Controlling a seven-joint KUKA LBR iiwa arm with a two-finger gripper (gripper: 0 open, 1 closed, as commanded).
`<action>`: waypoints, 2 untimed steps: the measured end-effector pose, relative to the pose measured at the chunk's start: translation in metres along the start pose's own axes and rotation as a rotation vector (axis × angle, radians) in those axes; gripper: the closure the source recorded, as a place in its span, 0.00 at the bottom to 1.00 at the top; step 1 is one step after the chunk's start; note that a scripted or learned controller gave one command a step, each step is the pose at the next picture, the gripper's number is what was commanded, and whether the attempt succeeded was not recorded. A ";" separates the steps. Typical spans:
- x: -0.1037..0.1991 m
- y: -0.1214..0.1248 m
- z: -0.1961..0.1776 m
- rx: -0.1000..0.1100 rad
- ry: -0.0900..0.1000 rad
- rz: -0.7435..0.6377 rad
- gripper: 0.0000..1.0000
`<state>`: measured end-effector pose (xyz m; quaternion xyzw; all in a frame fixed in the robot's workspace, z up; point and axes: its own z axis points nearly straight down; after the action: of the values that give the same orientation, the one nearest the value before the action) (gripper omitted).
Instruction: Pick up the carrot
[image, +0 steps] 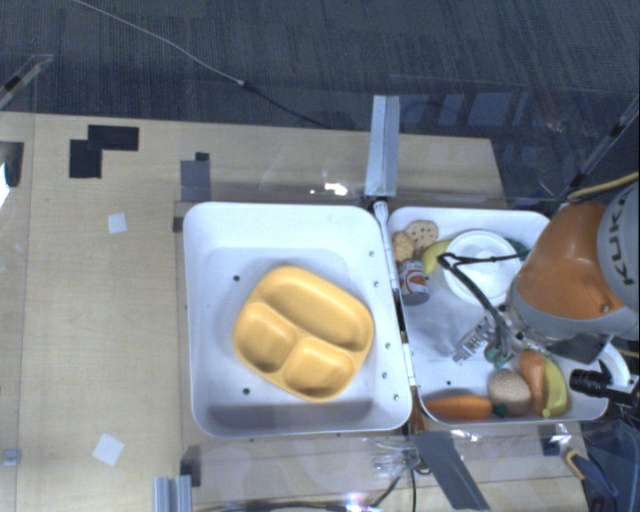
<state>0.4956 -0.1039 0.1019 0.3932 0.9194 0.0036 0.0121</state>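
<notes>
claw (490, 345) above carrot (458, 406) in right bin (432, 330)

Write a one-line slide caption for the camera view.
KUKA arm's gripper hovers in the right bin above the carrot lying at its near edge; yellow divided tray sits in the left bin.

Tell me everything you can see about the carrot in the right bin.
The carrot is orange, smooth and long, like a plastic toy. It lies flat along the near wall of the right bin, pointing left to right. Its right end meets a pale round item. The gripper hangs above it, apart.
</notes>
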 end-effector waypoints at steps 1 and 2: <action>0.000 0.000 0.000 0.001 0.001 -0.001 0.00; 0.000 0.000 0.000 0.001 0.001 -0.001 0.00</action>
<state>0.4953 -0.1038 0.1015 0.3930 0.9195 0.0034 0.0116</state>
